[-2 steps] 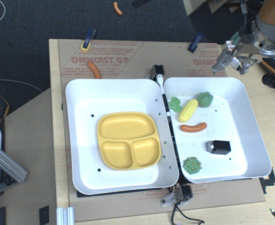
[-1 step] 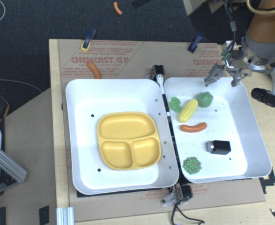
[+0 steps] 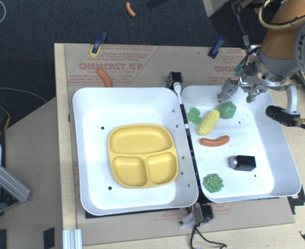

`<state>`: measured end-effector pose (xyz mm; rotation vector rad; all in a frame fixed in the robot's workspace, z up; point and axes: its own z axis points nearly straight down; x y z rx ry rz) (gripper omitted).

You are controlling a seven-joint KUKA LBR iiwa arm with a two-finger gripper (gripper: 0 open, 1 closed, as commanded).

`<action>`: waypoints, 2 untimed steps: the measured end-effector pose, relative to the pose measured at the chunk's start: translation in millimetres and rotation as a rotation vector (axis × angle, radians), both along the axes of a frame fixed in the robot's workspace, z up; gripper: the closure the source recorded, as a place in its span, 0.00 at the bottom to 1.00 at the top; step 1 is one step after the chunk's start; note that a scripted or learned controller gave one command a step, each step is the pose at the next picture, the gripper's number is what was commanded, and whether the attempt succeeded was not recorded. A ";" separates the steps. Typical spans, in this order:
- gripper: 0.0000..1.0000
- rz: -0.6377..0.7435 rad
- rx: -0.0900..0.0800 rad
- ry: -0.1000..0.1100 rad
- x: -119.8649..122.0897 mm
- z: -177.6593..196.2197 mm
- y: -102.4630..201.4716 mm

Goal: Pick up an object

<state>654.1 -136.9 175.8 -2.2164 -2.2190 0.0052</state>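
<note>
My gripper [image 3: 240, 93] hovers over the far end of the right bin [image 3: 277, 154], its fingers [image 3: 227, 91] spread open with nothing between them. Just below it in the view lies a small green block [image 3: 227, 109]. A yellow corn cob [image 3: 209, 122] lies beside that block, with a green leafy piece [image 3: 194, 115] to its left. Nearer the camera are an orange sausage [image 3: 214, 141], a black box [image 3: 243, 163] and a green broccoli head [image 3: 212, 182].
The left bin [image 3: 90, 118] holds a yellow divided plate [image 3: 142, 154]. A black divider clip [image 3: 175, 79] sits between the bins at the far side. Another orange sausage [image 3: 105, 77] lies on the cardboard behind the left bin.
</note>
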 end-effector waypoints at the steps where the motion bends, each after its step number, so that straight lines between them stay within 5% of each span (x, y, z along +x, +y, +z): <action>1: 0.00 0.000 0.001 0.002 -4.2 -62.9 5.7; 2: 0.00 0.001 -0.001 -0.002 -4.3 -92.2 6.4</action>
